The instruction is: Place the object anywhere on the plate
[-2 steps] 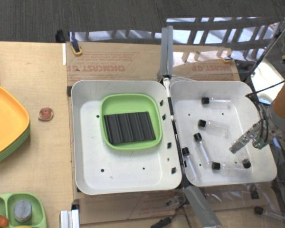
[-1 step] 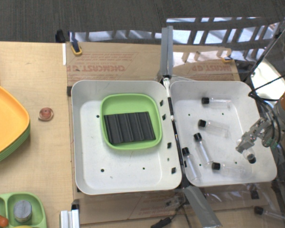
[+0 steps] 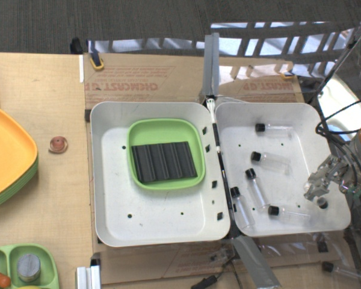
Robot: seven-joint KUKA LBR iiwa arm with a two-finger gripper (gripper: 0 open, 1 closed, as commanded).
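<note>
Right now my gripper sits low at the right edge of the right bin, over the bin floor, pointing down-left. Jaw state: cannot tell, too small and blurred. Nothing visible between them.

Task objects: clear tubes with black caps, all loose on the right bin floor. One tube at the far side, lying left-right. Second tube mid-bin, cap to the left. Third tube below that, cap at its far end, slanted. Fourth tube along the left wall, near the corner. Fifth tube at the near side, closest to my gripper but apart from it.

Green plate in the left bin, far-centre. A dark ribbed slab lies on it, covering most of the plate's middle.

Left of the bins: stacked orange plates, a small reddish knob on the wooden bench, a green divided tray at the near-left corner.
</note>
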